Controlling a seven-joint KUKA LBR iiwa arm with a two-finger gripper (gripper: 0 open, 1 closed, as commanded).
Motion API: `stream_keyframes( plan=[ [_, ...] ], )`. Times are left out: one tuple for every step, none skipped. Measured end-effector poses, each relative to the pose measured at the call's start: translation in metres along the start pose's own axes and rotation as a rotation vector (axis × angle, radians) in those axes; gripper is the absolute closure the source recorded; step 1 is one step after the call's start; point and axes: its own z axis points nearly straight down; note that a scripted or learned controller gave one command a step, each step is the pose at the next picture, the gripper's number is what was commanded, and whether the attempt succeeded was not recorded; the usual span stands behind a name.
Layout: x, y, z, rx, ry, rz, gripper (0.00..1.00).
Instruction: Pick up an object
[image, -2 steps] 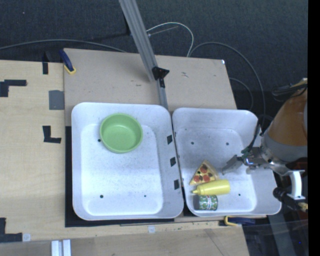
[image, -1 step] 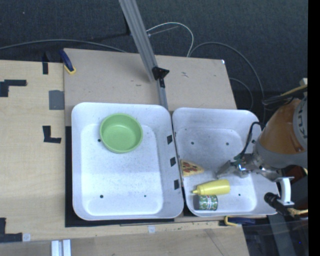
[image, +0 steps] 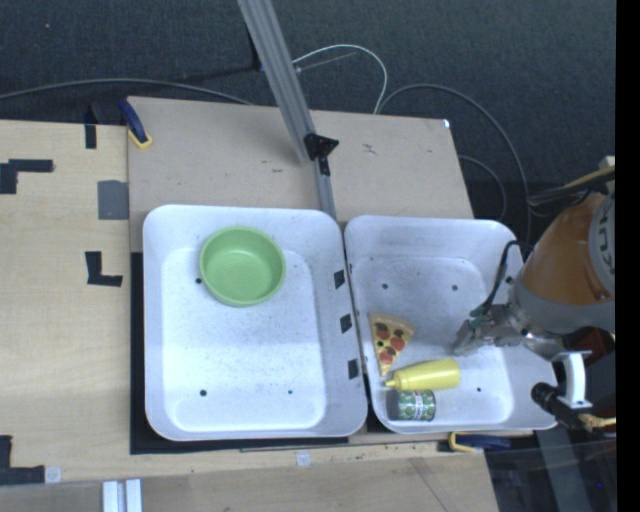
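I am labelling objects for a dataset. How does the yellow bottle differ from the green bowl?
The yellow mustard bottle lies on its side in the right bin; the green bowl sits upright, opening upward, in the left bin. The bottle is slender, the bowl round and wider. Both rest on white bin floors.

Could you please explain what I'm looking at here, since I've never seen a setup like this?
This is one camera fixed above a bench, looking down at a slant. The grey and orange shape on the right is a robot arm; its gripper is low over the right bin. That bin holds a pizza slice, a yellow mustard bottle and a small green can. The left bin holds a green bowl. I see nothing between the gripper's fingers.
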Motion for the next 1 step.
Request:
stream_keyframes(
  plan=[
    [-0.002, 0.0013, -0.0626, 0.001, 0.002, 0.0, 1.0]
  ],
)
